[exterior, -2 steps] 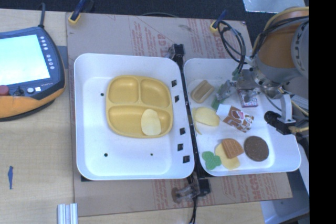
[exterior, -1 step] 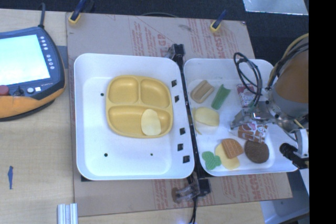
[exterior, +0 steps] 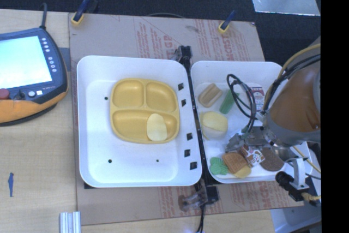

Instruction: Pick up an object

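While my claw (exterior: 248, 142) hangs low over the clutter at five o'clock in the right bin (exterior: 215, 69), state untold, I should single out one piece.

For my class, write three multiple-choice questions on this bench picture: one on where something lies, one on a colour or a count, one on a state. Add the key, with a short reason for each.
1. Where does the yellow divided tray lie?
A. In the left bin
B. In the right bin
C. On the cardboard behind the bins

2. How many compartments does the tray have?
A. Two
B. Three
C. Five

3. How does the pale yellow piece in the tray lie?
A. Leaning on the bin wall
B. Hanging over the tray's rim
C. Flat inside the large front compartment

Key: 1 A, the tray sits in the middle of the left bin. 2 B, two small compartments at the back, one long one in front. 3 C, it rests wholly within the front compartment.
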`<state>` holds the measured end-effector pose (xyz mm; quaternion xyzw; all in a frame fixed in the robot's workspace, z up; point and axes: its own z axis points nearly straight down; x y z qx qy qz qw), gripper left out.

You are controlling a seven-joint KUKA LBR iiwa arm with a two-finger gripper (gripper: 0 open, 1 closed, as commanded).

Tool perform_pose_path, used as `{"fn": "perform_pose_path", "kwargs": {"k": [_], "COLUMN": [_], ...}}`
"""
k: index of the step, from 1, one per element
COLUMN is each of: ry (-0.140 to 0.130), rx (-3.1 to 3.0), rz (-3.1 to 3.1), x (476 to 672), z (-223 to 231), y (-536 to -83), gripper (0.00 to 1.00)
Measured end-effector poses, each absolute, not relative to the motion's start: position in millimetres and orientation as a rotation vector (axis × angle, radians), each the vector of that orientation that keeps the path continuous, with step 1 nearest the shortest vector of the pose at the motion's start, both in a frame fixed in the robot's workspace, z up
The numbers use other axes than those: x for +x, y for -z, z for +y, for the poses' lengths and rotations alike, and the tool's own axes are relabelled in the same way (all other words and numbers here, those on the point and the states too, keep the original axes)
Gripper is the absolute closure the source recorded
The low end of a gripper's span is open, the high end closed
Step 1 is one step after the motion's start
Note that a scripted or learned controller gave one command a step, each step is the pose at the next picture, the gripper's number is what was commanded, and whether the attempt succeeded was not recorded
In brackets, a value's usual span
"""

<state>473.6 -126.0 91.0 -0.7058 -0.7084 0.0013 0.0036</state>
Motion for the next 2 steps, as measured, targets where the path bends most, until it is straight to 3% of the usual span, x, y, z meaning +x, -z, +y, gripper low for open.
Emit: {"fn": "perform_pose_path", "kwargs": {"k": [1, 2], "ry": [-0.004, 0.017], "rx": [-2.215, -2.211], "rz": [-2.225, -2.243], "x": [475.8, 573.6], "z": [-129.2, -60.0], "y": [-102.2, -197.5], "gripper": [1.0, 1.0]}}
